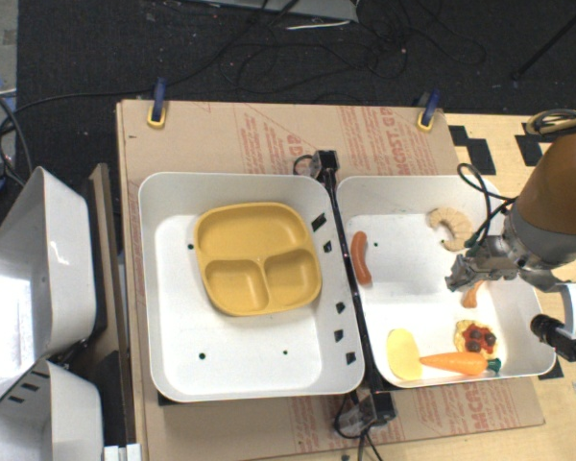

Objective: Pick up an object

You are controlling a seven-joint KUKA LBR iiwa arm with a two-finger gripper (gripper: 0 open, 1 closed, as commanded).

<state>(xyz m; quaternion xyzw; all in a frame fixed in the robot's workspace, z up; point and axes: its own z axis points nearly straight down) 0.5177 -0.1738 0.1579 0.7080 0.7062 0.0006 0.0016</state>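
My gripper (468, 279) hangs low over the right part of the right bin (413, 214), with the grey arm and its orange band (563, 182) coming in from the right. A small orange piece (470, 297) shows just under the gripper's tip; whether it is gripped is hidden. A beige curved pastry (450, 226) lies just behind the gripper. A red-brown sausage (362, 257) lies at the bin's left side. Near the front edge lie a pale yellow slice (401, 352), an orange carrot (454, 362) and a small tart topped with berries (476, 336).
The left bin (173, 334) holds a yellow divided plate (257, 257). A black divider (344, 257) runs between the bins. White containers (34, 267) stand off the bench at the far left. Cables lie on the dark floor behind.
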